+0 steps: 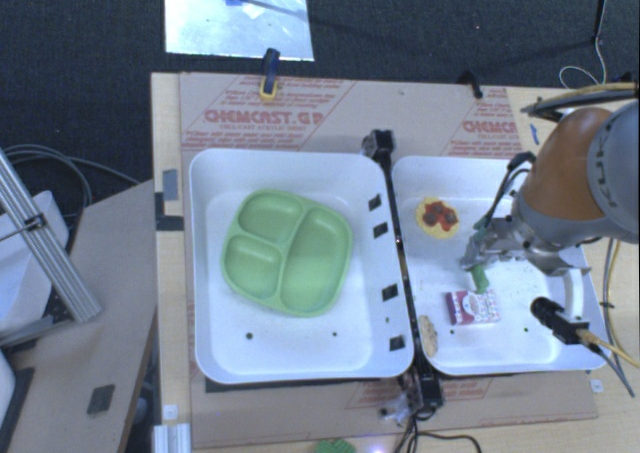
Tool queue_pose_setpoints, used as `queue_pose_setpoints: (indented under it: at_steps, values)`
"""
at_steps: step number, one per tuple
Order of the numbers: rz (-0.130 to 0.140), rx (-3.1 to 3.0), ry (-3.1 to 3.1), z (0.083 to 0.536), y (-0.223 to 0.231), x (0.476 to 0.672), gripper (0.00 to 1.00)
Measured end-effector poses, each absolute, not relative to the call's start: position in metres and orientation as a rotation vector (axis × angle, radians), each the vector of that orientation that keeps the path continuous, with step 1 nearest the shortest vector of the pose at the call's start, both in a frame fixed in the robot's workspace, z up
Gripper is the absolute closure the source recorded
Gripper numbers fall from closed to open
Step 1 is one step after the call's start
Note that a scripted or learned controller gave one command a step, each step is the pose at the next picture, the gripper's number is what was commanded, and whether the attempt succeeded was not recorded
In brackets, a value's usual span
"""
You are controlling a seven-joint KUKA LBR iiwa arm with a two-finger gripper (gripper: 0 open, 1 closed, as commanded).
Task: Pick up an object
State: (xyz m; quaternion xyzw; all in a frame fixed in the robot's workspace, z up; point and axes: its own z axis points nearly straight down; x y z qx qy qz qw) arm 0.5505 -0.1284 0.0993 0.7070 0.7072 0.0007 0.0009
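Gripper (pixel 478 263) low in the right bin (pixel 520 356), just at 12 o'clock of the red-and-white box (pixel 472 307), probably lined up for a grab. Small green piece (pixel 481 278) at its tip; open or closed, impossible to tell. Pizza toy (pixel 438 216) at 10 o'clock, apart. Green plate (pixel 285 251) parked in the left bin (pixel 215 341), out of reach.

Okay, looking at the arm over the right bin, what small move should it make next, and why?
Probably a short straight descent. The gripper hangs in the right bin over a green object, just above the small red and white box. Whether the fingers already grip anything can't be told, so lowering onto the green object seems the safest step.
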Motion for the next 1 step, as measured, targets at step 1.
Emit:
queue_pose_setpoints:
  at_steps: [1]
  values:
    - [0.019, 2.201, 2.229, 0.2018, -0.0546, 0.5888, 1.0]
